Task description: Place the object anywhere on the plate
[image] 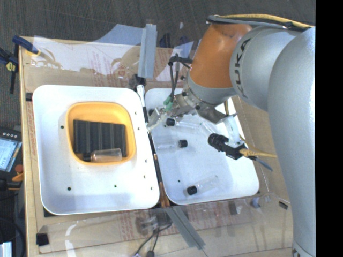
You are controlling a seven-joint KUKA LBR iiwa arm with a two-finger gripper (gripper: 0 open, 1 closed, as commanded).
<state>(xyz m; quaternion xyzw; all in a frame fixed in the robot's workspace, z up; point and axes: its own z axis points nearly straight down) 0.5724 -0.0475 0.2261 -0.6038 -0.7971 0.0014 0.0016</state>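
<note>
The grey arm (268,90) reached in over the right bin (236,183). In the left bin (48,170) sat the yellow plate (102,111), a clear vial (106,155) resting on its lower part. The end effector (170,111) hung over the right bin's upper-left corner; I could not tell its state. Another black-capped vial (201,186) lay near that bin's lower edge.

Even bright light; soft shadows; slight blur.

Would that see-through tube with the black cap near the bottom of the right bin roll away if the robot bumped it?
Probably. The tube looks round and lies on its side on the smooth white bin floor. It seems clear plastic, so likely light and slippery.
</note>
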